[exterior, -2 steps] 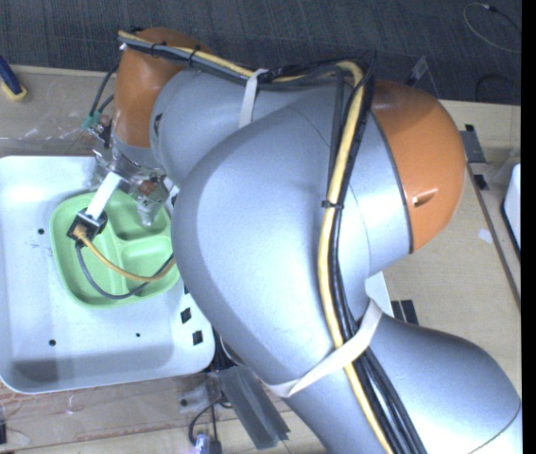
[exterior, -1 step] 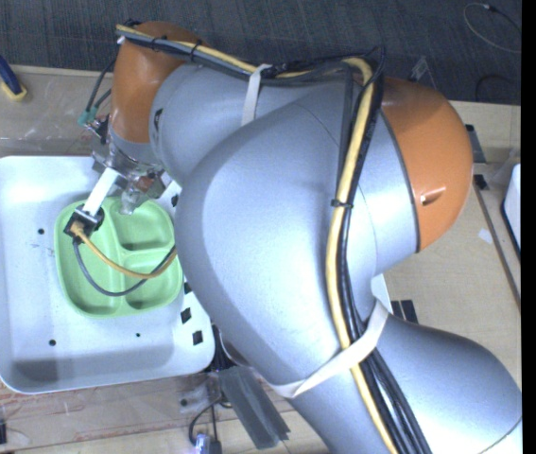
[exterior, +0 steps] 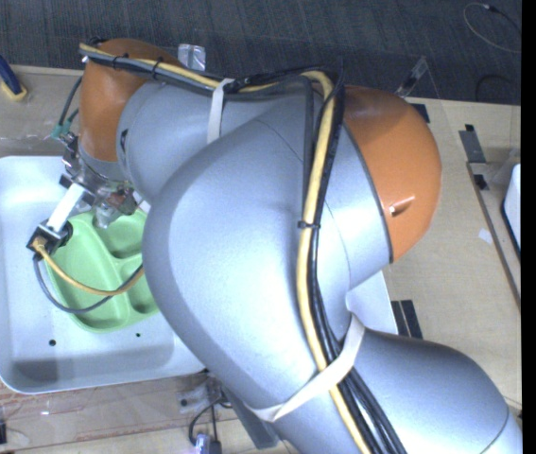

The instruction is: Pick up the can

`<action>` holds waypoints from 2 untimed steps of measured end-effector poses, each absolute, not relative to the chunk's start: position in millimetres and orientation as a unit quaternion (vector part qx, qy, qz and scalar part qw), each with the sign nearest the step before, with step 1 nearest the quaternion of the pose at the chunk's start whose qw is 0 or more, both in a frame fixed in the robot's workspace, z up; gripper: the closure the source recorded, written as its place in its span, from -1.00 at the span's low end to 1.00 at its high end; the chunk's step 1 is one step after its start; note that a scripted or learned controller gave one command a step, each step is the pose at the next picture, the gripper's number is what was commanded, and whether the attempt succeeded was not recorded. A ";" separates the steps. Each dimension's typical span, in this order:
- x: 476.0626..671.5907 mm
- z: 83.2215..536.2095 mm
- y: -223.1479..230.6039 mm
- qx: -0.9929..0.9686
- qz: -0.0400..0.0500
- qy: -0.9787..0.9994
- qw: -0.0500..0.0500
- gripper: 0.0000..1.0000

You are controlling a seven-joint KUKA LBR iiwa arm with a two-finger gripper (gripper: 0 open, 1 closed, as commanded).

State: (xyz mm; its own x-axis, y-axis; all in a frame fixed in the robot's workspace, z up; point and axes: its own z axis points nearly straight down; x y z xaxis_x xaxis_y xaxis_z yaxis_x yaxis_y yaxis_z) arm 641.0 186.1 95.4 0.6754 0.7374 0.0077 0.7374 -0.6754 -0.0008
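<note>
My arm reaches across from the right and covers most of the bench. Its orange wrist band sits over the back of the left bin. Below that band, the gripper points down over the back edge of a light green divided tray that lies in the left bin. The arm's bulk hides the right part of the bin.
A yellow and black cable loops from the wrist over the green tray. A blue-handled tool lies on the bench at the back left. The left bin's front floor is bare white.
</note>
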 end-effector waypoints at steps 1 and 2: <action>639.5 103.5 189.1 -0.914 -0.001 -0.406 0.005 1.00; 647.3 98.4 165.8 -0.977 -0.004 -0.211 0.007 1.00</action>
